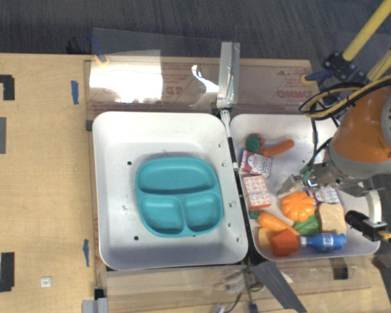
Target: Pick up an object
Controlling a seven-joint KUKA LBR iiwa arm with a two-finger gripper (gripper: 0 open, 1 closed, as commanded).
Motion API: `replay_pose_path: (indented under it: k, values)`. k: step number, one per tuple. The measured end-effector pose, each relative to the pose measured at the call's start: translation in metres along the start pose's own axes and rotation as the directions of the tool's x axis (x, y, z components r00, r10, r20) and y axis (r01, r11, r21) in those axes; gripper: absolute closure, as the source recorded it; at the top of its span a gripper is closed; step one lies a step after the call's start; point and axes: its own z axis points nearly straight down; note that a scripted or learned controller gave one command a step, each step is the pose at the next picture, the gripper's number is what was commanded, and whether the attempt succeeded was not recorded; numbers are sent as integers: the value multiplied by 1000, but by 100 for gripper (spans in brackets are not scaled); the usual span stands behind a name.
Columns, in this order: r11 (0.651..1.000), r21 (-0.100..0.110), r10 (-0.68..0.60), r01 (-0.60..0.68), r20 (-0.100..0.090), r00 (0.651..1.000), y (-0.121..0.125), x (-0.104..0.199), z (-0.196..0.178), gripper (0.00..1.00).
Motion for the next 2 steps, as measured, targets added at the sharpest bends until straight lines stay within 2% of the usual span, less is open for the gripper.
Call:
replay_pose_path:
  k: [1,2]
  values:
    - [1000,-7,4,-4,7,1000,2,-3,-12,100]
    - [999,7,-32,32,0,999,48,30,12,100]
